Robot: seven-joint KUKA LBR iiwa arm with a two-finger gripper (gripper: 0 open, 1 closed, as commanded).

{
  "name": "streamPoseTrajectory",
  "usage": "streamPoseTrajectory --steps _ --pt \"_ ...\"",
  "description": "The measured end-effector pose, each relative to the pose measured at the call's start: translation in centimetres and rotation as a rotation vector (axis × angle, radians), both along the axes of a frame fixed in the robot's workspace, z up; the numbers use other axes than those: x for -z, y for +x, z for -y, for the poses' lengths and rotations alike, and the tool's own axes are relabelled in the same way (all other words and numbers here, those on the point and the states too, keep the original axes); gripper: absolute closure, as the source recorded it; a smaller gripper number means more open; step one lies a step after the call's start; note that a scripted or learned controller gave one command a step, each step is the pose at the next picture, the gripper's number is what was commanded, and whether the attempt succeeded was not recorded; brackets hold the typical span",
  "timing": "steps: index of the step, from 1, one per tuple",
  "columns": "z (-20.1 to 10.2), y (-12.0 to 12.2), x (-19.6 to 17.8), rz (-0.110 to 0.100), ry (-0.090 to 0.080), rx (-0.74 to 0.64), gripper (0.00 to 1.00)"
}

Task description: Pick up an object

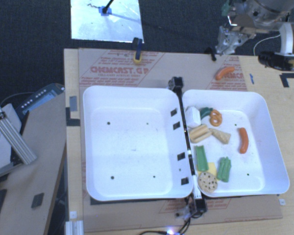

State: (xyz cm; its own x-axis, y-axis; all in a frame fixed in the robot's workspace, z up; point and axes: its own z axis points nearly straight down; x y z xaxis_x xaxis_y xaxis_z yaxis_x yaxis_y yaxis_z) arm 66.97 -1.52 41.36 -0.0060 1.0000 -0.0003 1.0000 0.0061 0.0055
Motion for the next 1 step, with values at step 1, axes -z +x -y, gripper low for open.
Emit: streamPoseTrajectory --steps 1 --pt "-3.69 -4.32 10.35 -0.016 0.002 -0.002 1.00"
